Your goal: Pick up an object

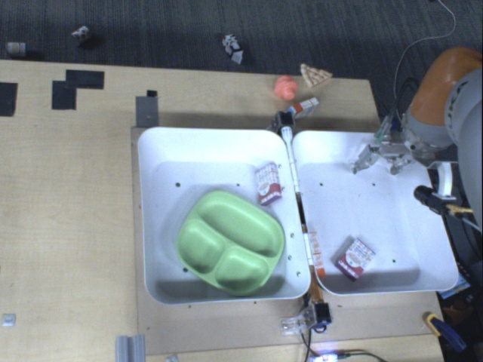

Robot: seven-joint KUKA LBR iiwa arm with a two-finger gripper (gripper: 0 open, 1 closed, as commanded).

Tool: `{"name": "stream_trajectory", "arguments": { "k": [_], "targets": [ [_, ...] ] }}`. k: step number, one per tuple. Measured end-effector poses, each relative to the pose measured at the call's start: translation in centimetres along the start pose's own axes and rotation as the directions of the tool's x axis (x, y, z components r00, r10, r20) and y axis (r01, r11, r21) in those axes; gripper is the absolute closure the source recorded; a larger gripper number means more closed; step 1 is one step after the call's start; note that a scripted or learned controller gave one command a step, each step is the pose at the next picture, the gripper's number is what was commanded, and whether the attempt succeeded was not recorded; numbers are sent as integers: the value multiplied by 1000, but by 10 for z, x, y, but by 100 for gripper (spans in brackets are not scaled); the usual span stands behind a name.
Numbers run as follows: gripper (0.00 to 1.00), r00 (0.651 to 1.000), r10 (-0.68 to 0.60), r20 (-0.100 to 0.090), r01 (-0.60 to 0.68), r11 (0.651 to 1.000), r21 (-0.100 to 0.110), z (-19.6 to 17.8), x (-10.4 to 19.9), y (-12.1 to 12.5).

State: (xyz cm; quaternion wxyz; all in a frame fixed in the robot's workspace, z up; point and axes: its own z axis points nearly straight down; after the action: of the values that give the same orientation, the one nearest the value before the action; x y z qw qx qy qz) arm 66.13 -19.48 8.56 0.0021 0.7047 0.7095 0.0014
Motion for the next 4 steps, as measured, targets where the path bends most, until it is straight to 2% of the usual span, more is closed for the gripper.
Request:
{"name": "stream_trajectory", "arguments": {
  "k": [1,2,3,4],
  "targets": [
    [0,1000,0,0,0,1000,-5,-110,47,3],
    [0,1000,1,-1,-1,1000,-1,0,90,9],
    [0,1000,3,-2,-3,1000,1,-100,172,-31],
    [0,1000,2,-2,-2,1000,0,-201,204,-159]
  ]
}}
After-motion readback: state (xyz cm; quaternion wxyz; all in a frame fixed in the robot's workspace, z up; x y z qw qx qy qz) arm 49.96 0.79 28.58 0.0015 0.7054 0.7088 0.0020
